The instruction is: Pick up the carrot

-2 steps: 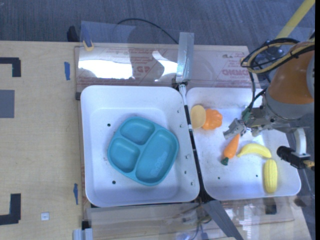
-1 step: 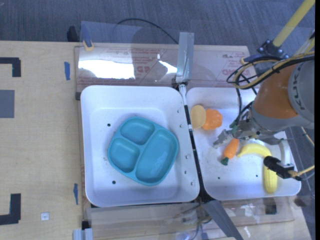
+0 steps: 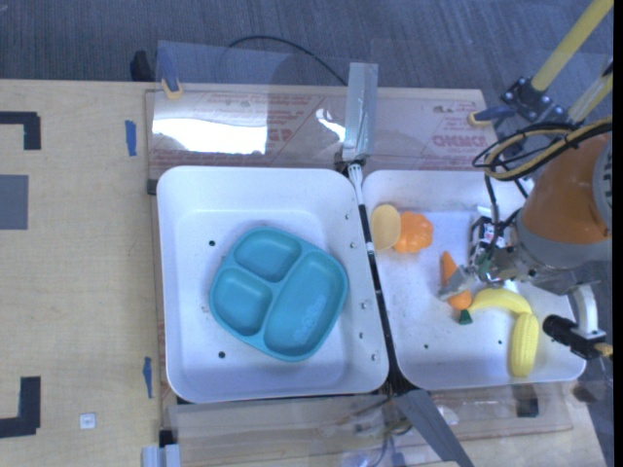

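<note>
The carrot [image 3: 448,264] lies in the right bin [image 3: 419,353], orange, with a green stub at its near end [image 3: 465,316]. It runs roughly from far to near. My gripper [image 3: 464,280] is down right over the carrot's middle, and its grey metal covers that part, so orange shows on both sides of it. The arm's grey and orange wrist [image 3: 565,212] reaches in from the right above the bin.
A yellow banana [image 3: 501,303] and a corn cob [image 3: 524,343] lie just right of the carrot, close to the gripper. A yellow piece [image 3: 386,227] and an orange fruit [image 3: 417,233] sit at the bin's far left. The left bin [image 3: 185,212] holds a blue divided plate [image 3: 279,292].
</note>
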You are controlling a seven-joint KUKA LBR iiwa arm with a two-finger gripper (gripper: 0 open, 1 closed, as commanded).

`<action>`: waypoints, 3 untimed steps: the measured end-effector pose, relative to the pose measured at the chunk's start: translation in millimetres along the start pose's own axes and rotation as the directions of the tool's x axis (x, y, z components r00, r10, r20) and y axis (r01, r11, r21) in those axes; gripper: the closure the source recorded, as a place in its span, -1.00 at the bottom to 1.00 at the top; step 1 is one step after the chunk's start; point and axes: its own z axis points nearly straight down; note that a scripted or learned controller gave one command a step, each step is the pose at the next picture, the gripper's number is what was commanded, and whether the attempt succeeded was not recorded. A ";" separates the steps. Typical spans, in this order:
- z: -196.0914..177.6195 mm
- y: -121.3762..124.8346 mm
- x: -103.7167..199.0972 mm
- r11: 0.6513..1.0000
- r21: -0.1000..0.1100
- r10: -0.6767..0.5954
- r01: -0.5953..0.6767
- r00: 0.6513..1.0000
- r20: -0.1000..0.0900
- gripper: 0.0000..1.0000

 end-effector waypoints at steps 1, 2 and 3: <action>-12.1 2.1 -0.5 1.000 -0.007 0.001 -0.001 1.000 0.003 1.00; -0.5 1.9 -0.6 0.991 0.000 -0.137 0.137 0.991 0.000 1.00; -145.8 36.9 48.6 1.000 -0.012 -0.015 0.015 1.000 0.003 1.00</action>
